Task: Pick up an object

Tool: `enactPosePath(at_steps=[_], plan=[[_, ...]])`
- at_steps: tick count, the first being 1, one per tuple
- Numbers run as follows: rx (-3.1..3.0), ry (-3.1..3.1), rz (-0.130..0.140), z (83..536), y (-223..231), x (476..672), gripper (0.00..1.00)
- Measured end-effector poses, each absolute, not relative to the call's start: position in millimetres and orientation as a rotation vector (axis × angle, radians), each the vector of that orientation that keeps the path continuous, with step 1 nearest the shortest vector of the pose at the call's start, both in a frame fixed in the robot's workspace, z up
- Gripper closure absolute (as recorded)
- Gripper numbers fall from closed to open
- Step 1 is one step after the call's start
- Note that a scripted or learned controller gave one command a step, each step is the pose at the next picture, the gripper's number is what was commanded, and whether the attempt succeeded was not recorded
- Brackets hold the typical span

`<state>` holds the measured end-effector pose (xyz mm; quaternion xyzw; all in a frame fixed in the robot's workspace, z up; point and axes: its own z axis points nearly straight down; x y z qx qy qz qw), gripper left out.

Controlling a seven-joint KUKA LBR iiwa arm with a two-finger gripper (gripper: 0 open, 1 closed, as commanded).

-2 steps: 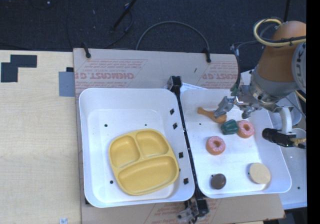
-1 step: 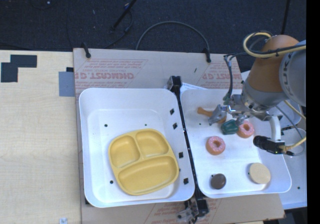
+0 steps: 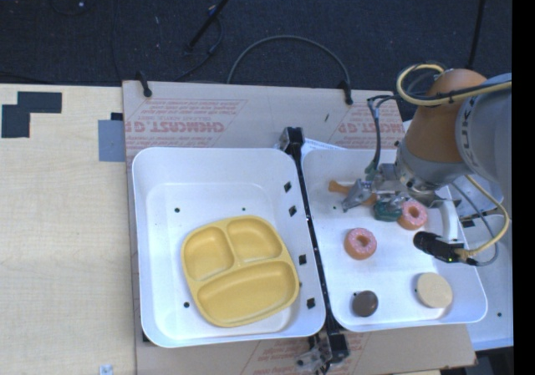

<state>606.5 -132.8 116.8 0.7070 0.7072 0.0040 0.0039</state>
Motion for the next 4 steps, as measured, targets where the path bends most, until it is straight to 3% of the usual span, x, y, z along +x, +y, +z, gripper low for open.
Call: enactPosePath(at_steps=[1,3,4], plan=[[2.221,2.215,0.007,123,-134,605.2,1.00],[2.217,2.221,0.003,231,-135,615.8,1.00],[2.218,2.226,-0.001,236,-135,615.9,1.00]])
